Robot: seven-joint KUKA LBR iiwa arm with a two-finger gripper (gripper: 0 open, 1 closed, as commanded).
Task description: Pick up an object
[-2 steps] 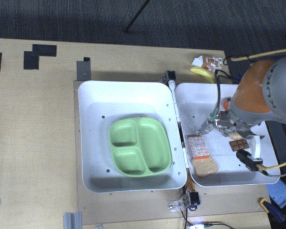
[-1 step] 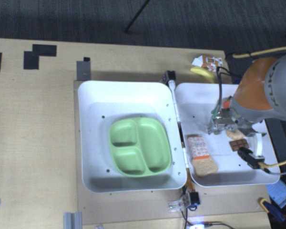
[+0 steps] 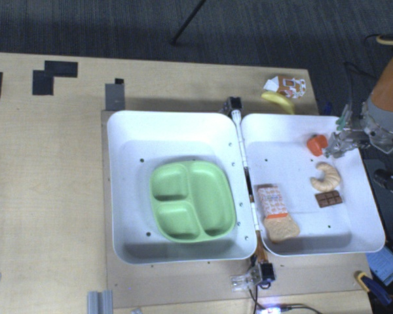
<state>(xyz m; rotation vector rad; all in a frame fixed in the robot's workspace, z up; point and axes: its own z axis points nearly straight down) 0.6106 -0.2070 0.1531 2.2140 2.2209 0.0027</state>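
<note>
The orange object (image 3: 317,144) lies in the right bin (image 3: 370,237), near its far edge, and the gripper (image 3: 338,146) hangs just beside it on the right, close enough that this looks like the piece being tried for. It appears small, blocky and light, probably a rigid plastic toy; its smooth skin may slip, so a hold across its shorter width, squarely in the middle, seems safest. Nothing is seen between the gripper's tips, and whether they are spread or pressed together cannot be told at this size.

Nearer in the same bin lie a croissant-shaped piece (image 3: 327,176), a little brown bar (image 3: 329,199) just below it, a printed packet (image 3: 272,201) and a round tan biscuit-like item (image 3: 281,228) touching the packet's near end. All are well apart from the orange object, so the approach looks uncluttered.

The left bin (image 3: 121,175) holds a green divided tray (image 3: 192,200) with three compartments, all bare. Beyond the bins, on the bench (image 3: 46,195), rest a banana (image 3: 278,101) and a small carton (image 3: 292,86).
</note>
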